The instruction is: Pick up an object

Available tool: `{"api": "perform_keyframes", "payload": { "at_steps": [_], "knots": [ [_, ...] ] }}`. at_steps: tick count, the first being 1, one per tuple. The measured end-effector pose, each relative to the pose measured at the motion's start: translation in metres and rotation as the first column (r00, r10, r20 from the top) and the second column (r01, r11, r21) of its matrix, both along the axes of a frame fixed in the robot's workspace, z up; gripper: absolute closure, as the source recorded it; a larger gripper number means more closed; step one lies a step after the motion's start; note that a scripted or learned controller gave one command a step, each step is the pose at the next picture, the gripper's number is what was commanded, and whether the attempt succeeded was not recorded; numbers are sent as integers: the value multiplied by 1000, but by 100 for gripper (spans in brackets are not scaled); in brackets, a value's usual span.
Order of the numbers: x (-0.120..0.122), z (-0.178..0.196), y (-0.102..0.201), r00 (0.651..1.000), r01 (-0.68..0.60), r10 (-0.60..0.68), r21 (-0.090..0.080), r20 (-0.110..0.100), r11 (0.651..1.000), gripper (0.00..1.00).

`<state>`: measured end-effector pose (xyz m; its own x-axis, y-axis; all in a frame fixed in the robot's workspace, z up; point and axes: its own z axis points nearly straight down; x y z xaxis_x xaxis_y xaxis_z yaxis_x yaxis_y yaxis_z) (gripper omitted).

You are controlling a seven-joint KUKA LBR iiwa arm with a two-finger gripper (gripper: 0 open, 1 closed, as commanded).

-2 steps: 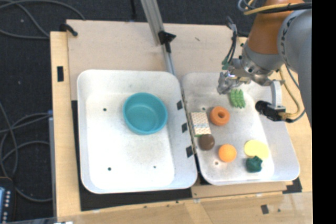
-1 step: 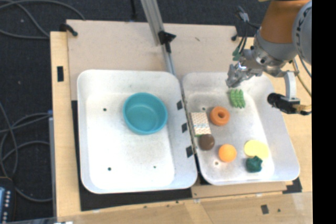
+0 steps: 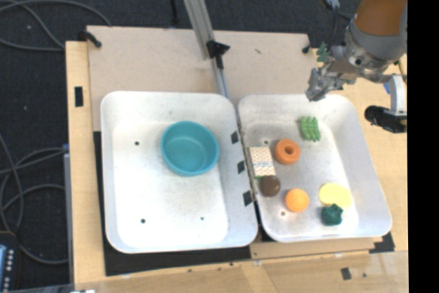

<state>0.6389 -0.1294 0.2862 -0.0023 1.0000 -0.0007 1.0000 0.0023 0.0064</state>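
The right bin (image 3: 357, 127) holds several small objects: a green ridged piece (image 3: 310, 127), an orange ring (image 3: 287, 151), a checkered block (image 3: 261, 160), a brown ball (image 3: 269, 185), an orange ball (image 3: 296, 200), a yellow piece (image 3: 334, 194) and a dark green piece (image 3: 332, 215). My gripper (image 3: 317, 89) hangs over the bin's far edge, above and behind the green ridged piece. Nothing shows between its fingers.
A teal bowl (image 3: 189, 147) sits in the left bin (image 3: 123, 168). A slanted metal rail (image 3: 199, 10) runs from the top down to the gap between the bins. Black cables lie on the dark floor at left.
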Motion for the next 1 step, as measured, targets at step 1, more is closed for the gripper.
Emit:
{"api": "perform_keyframes", "payload": {
  "at_steps": [1],
  "knots": [
    [-3, -17, 55, 1000, -4, 4, 0, -6, 1000, 100]
  ]
}}
